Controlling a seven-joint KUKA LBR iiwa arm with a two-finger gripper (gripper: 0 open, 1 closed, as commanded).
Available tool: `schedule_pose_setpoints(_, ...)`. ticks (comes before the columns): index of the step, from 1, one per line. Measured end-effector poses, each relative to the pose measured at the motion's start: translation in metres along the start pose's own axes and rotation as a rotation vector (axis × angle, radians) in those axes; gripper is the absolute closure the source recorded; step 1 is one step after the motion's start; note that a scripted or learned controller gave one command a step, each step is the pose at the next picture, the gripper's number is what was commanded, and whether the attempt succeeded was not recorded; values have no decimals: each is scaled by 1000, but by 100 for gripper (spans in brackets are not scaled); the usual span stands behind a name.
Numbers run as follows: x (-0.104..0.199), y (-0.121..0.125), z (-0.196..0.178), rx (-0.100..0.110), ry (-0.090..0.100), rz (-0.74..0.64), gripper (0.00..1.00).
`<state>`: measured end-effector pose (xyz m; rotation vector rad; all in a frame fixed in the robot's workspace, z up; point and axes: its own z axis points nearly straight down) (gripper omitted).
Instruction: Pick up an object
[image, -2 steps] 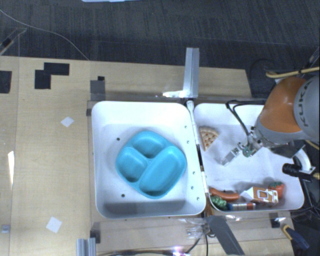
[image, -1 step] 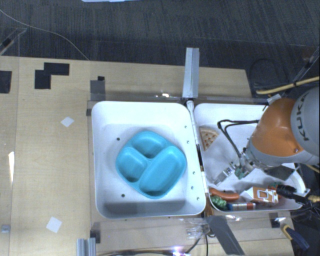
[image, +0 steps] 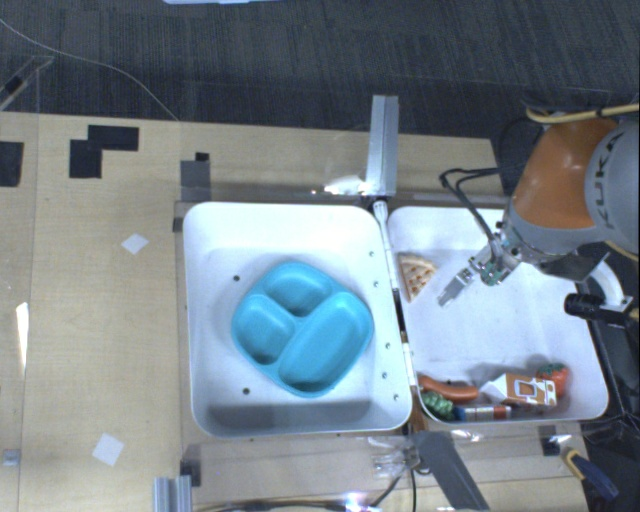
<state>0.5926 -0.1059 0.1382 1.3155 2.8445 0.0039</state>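
Part of dark lettering, seemingly "KU", on the grey arm (image: 622, 185) at the right edge, packet (image: 527, 389) print too small to read

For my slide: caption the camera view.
Gripper hovers over the right bin beside a pizza slice; blue tray fills the left.

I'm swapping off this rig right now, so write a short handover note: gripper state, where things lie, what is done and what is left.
Gripper: over the right bin, beside the pizza slice, nothing between its fingers.
Things: pizza slice by the right bin's left wall; a pile of toy food along its near edge; blue divided plate in the left bin.
Done: nothing picked.
Left: grasp one object and lift it.
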Motion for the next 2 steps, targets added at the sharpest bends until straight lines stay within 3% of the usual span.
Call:
schedule_pose_setpoints(1, 2, 5, 49, -3, -3, 47, 0)
schedule_pose_setpoints(2, 0, 9, 35, -11, -13, 40, 100)
